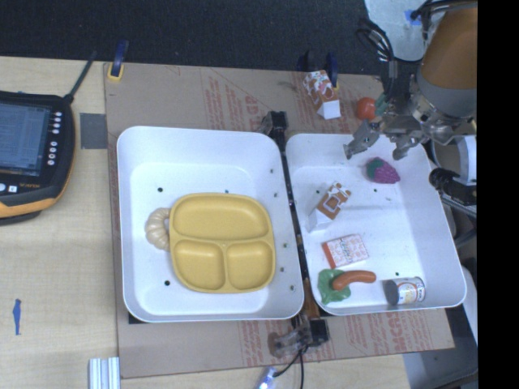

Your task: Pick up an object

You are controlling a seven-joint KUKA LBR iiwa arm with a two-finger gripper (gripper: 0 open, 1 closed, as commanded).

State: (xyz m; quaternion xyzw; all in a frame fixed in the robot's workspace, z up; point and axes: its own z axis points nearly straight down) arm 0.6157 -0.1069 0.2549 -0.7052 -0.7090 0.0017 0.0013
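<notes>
My gripper [381,146] hangs over the right bin [430,241], jaws spread, pinching nothing; purple grapes [382,170] just below. Pick not begun.

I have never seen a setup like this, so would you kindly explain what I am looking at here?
This is one camera fixed above a bench, looking down at a slant. A grey and orange robot arm reaches in from the right; its end effector, fingers spread and holding nothing, hovers over the right bin. That bin holds purple grapes, two small cartons, a sausage and a can. The left bin holds a yellow divided plate.
</notes>
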